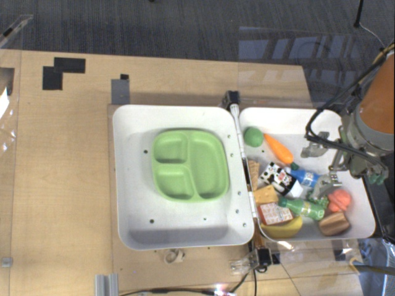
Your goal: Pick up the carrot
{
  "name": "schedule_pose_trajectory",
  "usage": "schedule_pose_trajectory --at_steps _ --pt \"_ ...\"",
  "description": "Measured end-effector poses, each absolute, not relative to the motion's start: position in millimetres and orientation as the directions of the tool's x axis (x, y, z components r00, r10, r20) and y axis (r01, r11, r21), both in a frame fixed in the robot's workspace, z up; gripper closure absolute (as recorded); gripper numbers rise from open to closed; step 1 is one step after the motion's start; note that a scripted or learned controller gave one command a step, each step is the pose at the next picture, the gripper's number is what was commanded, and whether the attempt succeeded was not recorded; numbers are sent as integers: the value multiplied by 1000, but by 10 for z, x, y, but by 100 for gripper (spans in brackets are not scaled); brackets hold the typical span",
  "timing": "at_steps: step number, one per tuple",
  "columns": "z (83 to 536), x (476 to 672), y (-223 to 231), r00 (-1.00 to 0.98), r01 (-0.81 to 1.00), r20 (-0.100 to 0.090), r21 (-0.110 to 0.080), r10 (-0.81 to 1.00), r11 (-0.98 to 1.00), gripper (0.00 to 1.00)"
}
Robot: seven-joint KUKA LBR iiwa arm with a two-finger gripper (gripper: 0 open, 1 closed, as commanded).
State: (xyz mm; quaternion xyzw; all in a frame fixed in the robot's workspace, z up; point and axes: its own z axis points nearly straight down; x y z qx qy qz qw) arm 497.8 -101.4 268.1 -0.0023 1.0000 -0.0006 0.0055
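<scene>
no legible text, small printed box [275,213] too blurred to read

Overhead slanted view of both bins [123,165]

Grey carpet floor [185,17] beyond wooden bench [55,177]; black tape marks [62,71] top-left.

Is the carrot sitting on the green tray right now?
No. The carrot lies in the right bin beside a green ball, while the green tray sits in the left bin.
</scene>
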Motion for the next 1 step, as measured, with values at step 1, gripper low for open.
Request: schedule_pose_trajectory --at_steps 1 --pt "1354 5973 -910 -992 -124 -12 1 -124 992 0"
